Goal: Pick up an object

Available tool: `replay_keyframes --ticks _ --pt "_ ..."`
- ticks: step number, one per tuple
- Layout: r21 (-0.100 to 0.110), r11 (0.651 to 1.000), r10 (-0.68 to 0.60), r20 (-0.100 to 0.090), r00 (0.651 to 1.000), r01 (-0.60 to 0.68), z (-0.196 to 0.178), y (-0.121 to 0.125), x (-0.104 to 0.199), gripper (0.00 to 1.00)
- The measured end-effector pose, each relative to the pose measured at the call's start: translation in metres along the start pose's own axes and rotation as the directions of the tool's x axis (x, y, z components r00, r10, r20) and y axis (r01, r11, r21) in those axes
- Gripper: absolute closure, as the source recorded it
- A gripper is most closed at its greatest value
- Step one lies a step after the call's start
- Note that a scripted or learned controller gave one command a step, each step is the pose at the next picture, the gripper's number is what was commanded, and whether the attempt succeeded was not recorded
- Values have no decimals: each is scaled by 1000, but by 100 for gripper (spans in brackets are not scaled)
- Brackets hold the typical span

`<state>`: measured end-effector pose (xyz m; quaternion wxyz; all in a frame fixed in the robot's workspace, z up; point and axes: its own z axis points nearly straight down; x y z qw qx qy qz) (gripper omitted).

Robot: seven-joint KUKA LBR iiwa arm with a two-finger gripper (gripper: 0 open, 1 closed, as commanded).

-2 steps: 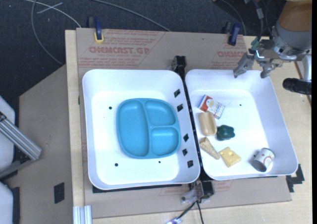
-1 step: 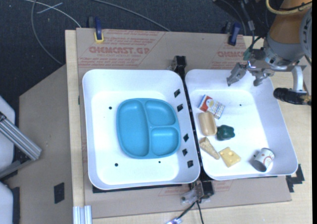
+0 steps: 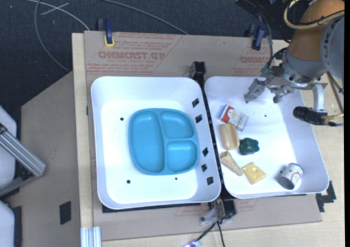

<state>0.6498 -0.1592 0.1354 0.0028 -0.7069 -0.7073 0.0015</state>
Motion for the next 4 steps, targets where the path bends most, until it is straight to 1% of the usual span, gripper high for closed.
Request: replay_keyframes --ticks 1,2,3,4 --pt "-8 1000 -1 1 1000 1 -15 2 0 100" --pt "-13 1000 -1 3 1000 1 -77 -1 7 100" --pt "-14 1000 -1 4 1000 1 -132 0 7 100" --pt "-2 1000 -3 -1 1000 3 -124 -35 47 100"
